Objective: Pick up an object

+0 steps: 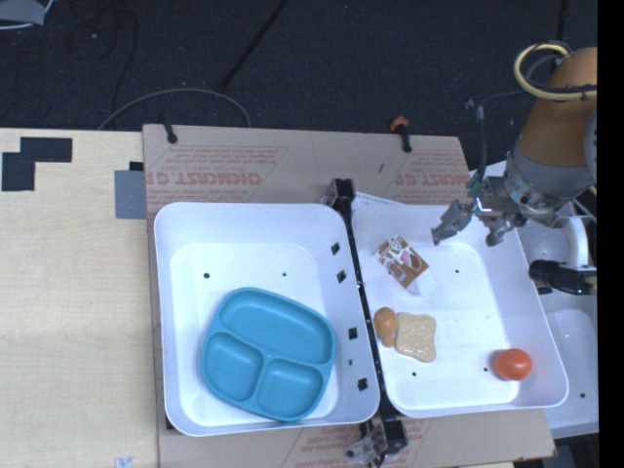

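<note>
My gripper [475, 225] hangs over the far right part of the right bin [546, 354], its two fingers spread open with nothing between them. Below and to its left lies a small brown and white packet [403, 261]. Nearer the front sit a brown egg-shaped piece [386, 326] and a beige slice of toast [416, 336], touching each other. A red-orange ball like a tomato [511, 364] rests in the bin's front right corner.
The left bin [185, 232] holds a blue divided plate [266, 353]. A black divider [353, 291] runs between the two bins. The arm's orange band [564, 96] stands above the right bin's far edge. Bare wooden bench lies to the left.
</note>
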